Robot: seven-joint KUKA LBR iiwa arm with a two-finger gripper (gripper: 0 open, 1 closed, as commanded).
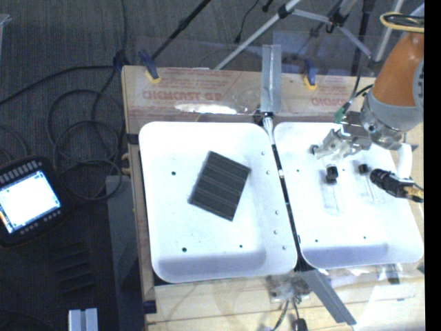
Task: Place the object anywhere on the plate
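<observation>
The gripper (pixel 344 163) hangs over the right bin (pixel 358 247) — its jaws look wide, holding nothing. The dark ridged plate (pixel 220 185) lies at nine o'clock, in the left bin (pixel 207 261) — long axis toward one o'clock.

A dark grey, ridged rectangular plate (pixel 220 185) is lying flat left of the frame's centre, in the left white bin (pixel 165 254), turned at a slant so its corners are pointing toward the bin's walls.

Arm (pixel 403 74) cut off by right edge; jaws' spacing too small to tell.
</observation>
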